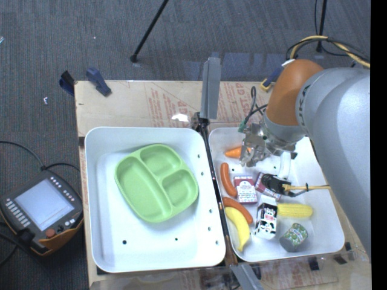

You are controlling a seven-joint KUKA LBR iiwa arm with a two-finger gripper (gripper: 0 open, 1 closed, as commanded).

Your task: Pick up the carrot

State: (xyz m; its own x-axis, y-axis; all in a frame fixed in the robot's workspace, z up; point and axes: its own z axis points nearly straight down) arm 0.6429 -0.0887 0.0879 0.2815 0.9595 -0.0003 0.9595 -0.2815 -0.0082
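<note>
Arm [329, 110]: big grey body sweeping in from the right, orange band sitting just above the gripper, covering much of the right bin's far corner.
Counter [151, 101]: brown board carrying both bins, bare strip showing beyond the gripper.
Left bin [100, 234]: well off to the gripper's left, across the divider.
Green tray [157, 182]: three compartments, lying in the left bin, well apart from the gripper.
Right bin [329, 228]: the gripper is down inside its far end; most of the clutter lies nearer the camera than the gripper.
Banana [237, 227]: near-left of the gripper, by the divider, a red-orange sausage shape lying against it.
Corn cob [294, 210]: near side of the gripper, well apart.
Small boxes: a red carton [245, 189] just on the near side of the gripper, a cow-print one [265, 220] further on.
Gripper [253, 153]: low in the bin; whether it is spread or pressed together, I cannot tell, it's too dark and small.
Carrot [233, 152]: small orange wedge just to the gripper's left, beside it, not seen between any fingers.
Risk: my read, the gripper looks offset to the carrot's side, so it could close on air or nudge the carrot toward the bin wall; the red carton close by could get clipped too.
</note>
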